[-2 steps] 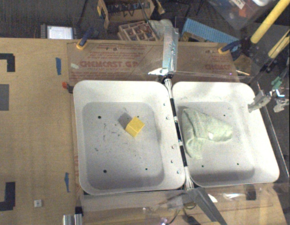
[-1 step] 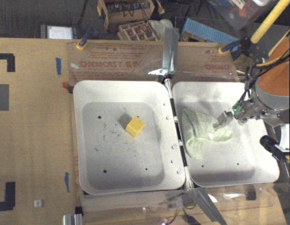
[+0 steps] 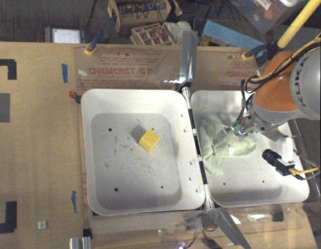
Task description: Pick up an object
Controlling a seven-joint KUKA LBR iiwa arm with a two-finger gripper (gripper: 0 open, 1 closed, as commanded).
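At the near edge of the bench (image 3: 36,165), the rims of the two white bins meet beside a metal bracket. In the left bin (image 3: 98,191), a small yellow block (image 3: 149,140) sits alone on the scuffed floor, a little far of centre and well apart from every wall. In the right bin (image 3: 264,191), a pale green cloth (image 3: 222,148) lies crumpled against the left wall, spreading toward the middle of the floor. A black cylindrical piece with a cable (image 3: 277,161) hangs over the right part of this bin, near the wrist. The hand (image 3: 239,129) is low over the far right part of the cloth, at or just touching its folds; whether it is released or clenched cannot be told, since the wrist hides it. Above it, the arm's orange band (image 3: 274,87) and grey body (image 3: 308,87) come in from the right. Farther off, a brown cardboard sheet (image 3: 129,69) with red lettering lies along the far rims of both bins, and beyond it are wooden crates (image 3: 139,9) and a blue pad (image 3: 227,35) on the floor.
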